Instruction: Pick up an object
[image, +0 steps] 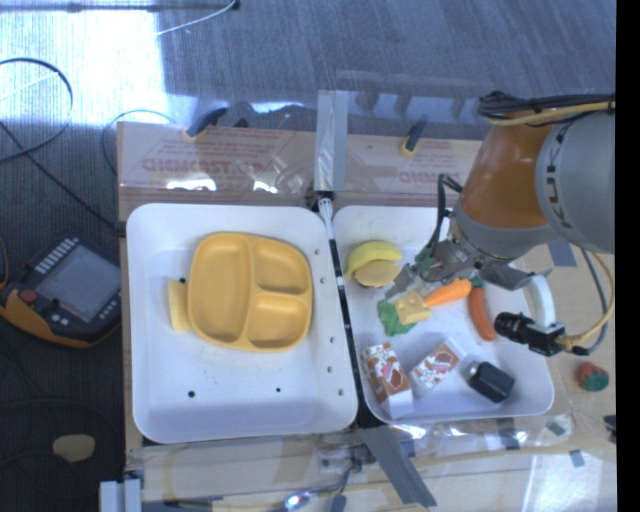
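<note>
My gripper (428, 272) hangs low over the right bin (540, 400), under the grey arm with its orange band (505, 185). It is right above an orange carrot (449, 292) and a green leafy toy (399, 315), just right of a yellow lemon-like piece (372, 263). An orange-red sausage shape (481, 313) lies to the right of the carrot. Two small red-and-white cartons (384, 372) (434, 368) and a black block (490, 381) lie near the bin's front. Whether anything is gripped is hidden by the wrist.
The left bin (160, 400) holds a yellow divided plate (248, 290) with a small yellow piece (177, 305) at its left side. A black cable fitting (525, 331) sticks out over the right bin's right side. A handheld pendant (65, 290) lies on the floor at left.
</note>
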